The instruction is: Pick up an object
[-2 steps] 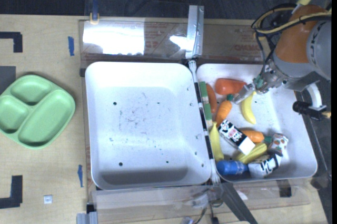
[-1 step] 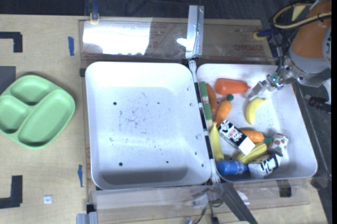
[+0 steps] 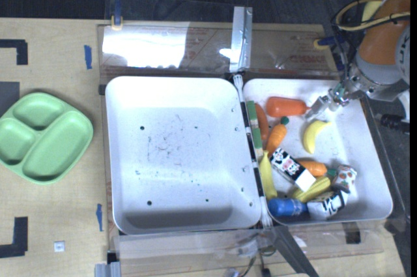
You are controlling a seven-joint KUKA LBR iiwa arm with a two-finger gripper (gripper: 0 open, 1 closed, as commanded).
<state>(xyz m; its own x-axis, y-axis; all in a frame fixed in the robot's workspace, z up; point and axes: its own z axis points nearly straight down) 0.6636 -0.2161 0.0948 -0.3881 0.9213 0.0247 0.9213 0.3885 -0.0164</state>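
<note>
Camera view: gripper (image 3: 324, 106) beside banana (image 3: 314, 135)

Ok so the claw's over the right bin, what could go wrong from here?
The claw hangs just above the small banana, close to the right bin's far wall, so a descent could glance off the curved fruit. Lower down, toys lie packed against the divider; a grasp there might catch two at once.

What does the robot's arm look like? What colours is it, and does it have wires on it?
The arm is chunky and rounded, light grey with a wide orange band above the wrist. Black and yellow cables loop over its top. At the end sits a small, silvery metal gripper, much thinner than the arm itself.
</note>
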